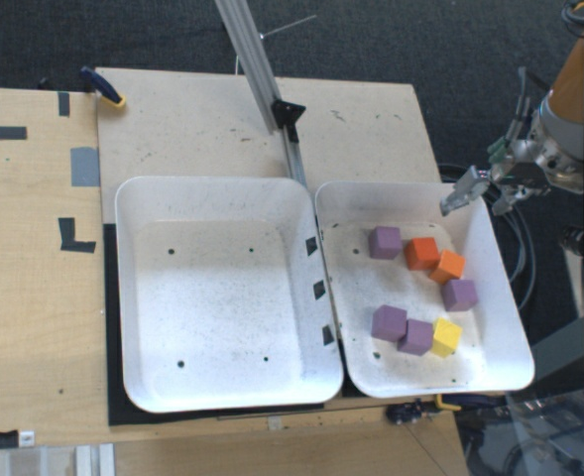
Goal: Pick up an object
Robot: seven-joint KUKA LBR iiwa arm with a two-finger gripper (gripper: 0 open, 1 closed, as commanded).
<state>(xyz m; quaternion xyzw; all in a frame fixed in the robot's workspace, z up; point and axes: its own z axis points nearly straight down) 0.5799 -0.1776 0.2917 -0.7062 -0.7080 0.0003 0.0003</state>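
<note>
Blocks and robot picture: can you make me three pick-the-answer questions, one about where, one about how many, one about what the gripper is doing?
1. Where are the blocks?
A. left bin
B. right bin
C. on the bench

2. How many purple blocks?
A. two
B. three
C. four

3. What is the gripper doing?
A. holding a yellow block
B. hanging with nothing in it
C. holding a purple block

Answers:
1 B, all seven lie in the right bin.
2 C, purple ones at.
3 B, it hangs over the bin's upper right rim, nothing between its fingers.
</note>
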